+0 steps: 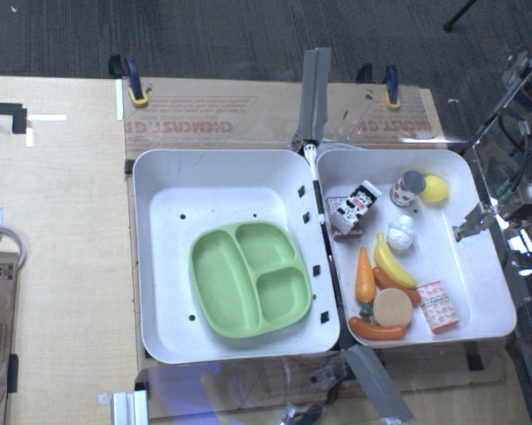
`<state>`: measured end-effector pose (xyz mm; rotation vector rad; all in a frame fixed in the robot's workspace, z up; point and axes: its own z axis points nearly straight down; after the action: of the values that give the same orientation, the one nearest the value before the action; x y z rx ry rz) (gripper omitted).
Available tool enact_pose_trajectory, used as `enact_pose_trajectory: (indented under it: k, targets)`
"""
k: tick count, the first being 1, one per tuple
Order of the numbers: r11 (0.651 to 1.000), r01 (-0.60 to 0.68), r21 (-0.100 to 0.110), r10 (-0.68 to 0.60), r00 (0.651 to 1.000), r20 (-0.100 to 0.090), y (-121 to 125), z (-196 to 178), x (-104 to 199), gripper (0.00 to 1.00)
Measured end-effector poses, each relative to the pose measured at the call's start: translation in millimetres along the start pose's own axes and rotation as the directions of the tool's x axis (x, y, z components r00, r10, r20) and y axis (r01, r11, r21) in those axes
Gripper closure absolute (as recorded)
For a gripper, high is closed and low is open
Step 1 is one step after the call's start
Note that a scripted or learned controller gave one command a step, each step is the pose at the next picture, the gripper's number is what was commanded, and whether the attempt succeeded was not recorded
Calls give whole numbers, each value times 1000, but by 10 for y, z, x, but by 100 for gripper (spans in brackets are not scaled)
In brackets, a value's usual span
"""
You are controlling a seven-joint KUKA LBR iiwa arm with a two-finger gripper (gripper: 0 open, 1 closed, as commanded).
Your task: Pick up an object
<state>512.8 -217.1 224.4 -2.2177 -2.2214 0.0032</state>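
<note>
Right now the gripper [474, 226] sits at the right-hand rim of the right bin [443, 336], low against the wall. It is small and half lost among the cables there, so I cannot tell whether it is open or closed. Nothing visible is in it.

Everything I could go for lies to its left in the camera view, inside the same bin. Nearest is the small white object [400, 234], roughly level with the gripper across bare bin floor. Touching it from below is the banana [395, 264], whose long axis runs on a diagonal from upper left to lower right, with its lower end closest to me. Up and left of the gripper the yellow ball [435, 189] rests by the bin's far wall, beside a grey-capped item [410, 185]. The red-and-white box [437, 306] lies down and left, near the front corner.

I judge the banana the better target. The move would be a short traverse leftward, and the wrist would need turning so the closing line crosses that diagonal.

The left bin [159, 237] holds a green divided plate [250, 277], well apart.
</note>
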Motion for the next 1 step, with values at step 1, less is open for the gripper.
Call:
enact_pose_trajectory:
  k: [1]
  targets:
    - [1000, 15, 0, -15, 1000, 0, -103, 822, 520, 0]
